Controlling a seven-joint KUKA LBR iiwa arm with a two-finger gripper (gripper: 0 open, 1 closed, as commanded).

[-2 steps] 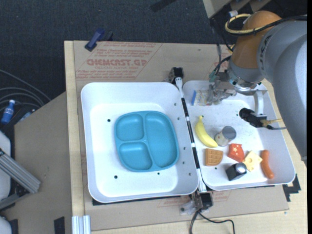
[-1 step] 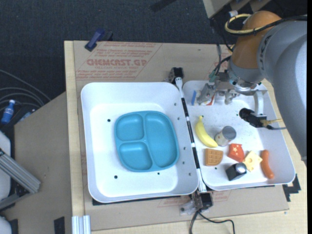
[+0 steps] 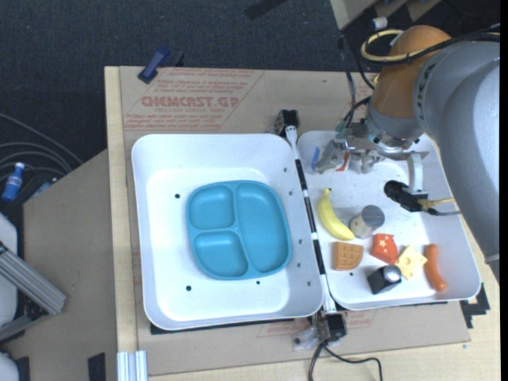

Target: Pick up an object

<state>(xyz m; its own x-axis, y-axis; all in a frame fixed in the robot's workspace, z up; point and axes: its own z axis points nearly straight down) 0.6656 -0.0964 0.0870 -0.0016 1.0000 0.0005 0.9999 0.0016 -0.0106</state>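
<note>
My gripper hangs over the far left corner of the right bin, pointing down. Nearer the front of that bin lie a yellow banana, a grey can, a waffle piece, a red block, a yellow cheese wedge, an orange-red sausage and a small black object. The banana is the closest of them to the gripper, a little in front of it. Nothing shows between the gripper and the bin floor.
The left bin holds a blue divided plate. A black-hinged divider runs between the two bins. The arm's grey body covers the right bin's far right side.
</note>
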